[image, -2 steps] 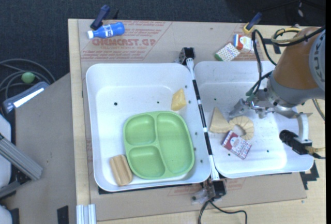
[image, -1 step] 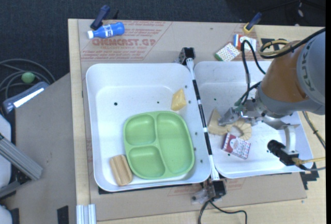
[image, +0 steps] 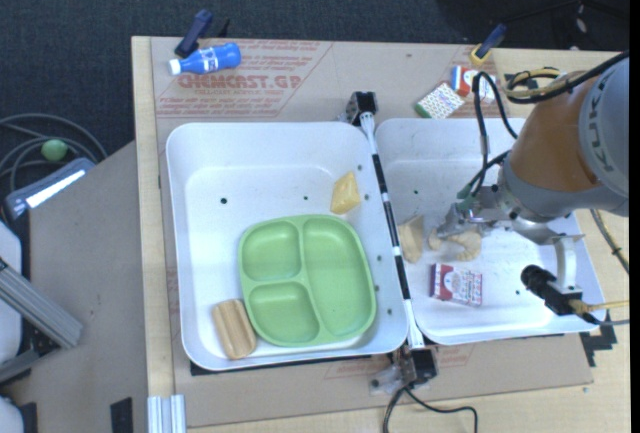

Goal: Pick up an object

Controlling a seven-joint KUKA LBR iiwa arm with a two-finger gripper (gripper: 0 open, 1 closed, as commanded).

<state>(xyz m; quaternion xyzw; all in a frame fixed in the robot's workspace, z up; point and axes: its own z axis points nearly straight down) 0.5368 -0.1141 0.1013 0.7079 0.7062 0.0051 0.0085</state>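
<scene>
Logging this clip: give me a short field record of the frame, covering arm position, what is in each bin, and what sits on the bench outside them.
arm: reaching in from the right, gripper low over the right bin
gripper fingers: cannot tell
under gripper: pale tan pieces
right bin, other: red and white packet
left bin: green divided tray, yellow wedge, tan block
bench outside bins: blue and white bottle, small patterned box

Pale tan object [image: 462,241] lies in right bin [image: 440,146].
</scene>
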